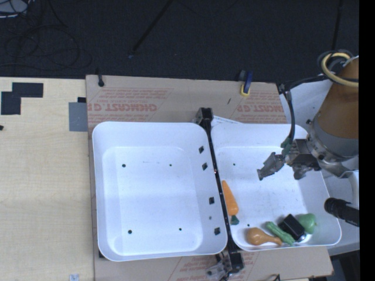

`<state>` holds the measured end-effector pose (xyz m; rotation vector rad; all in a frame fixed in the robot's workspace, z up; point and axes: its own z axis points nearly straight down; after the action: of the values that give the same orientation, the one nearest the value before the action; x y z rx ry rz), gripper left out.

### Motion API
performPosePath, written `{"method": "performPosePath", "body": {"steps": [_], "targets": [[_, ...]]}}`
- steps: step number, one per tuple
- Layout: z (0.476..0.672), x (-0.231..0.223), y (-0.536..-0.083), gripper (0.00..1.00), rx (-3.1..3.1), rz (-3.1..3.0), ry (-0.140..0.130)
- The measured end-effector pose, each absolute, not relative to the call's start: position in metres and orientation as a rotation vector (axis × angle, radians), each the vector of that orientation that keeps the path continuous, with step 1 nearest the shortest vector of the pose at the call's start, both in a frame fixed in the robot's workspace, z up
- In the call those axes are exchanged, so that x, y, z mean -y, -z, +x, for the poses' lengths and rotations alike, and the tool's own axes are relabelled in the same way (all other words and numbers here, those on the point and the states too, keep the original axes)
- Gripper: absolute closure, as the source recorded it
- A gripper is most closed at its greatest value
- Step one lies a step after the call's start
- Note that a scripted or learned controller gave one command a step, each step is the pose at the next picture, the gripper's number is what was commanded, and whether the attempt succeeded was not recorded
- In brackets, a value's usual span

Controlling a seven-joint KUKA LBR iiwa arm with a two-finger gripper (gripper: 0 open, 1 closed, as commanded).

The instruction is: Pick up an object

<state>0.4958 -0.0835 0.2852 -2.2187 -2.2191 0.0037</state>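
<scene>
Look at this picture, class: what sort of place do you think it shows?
Probably a robot test bench in a lab. Two white bins sit on cardboard, a robot arm reaches over the right one, and toy food, such as a carrot, lies inside it.

Mirrored "CHEMCRAFT"-like print on cardboard sheet (176, 101)

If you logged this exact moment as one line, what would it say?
task: pick up an object | gripper: above right bin, holding nothing | carrot by divider | green, black, tan items: near corner
</scene>
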Motion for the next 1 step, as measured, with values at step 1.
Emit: {"method": "performPosePath", "body": {"steps": [1], "targets": [[0.5698,0.0906,-0.1085,0.0,2.217,-2.211,-0.013]]}}
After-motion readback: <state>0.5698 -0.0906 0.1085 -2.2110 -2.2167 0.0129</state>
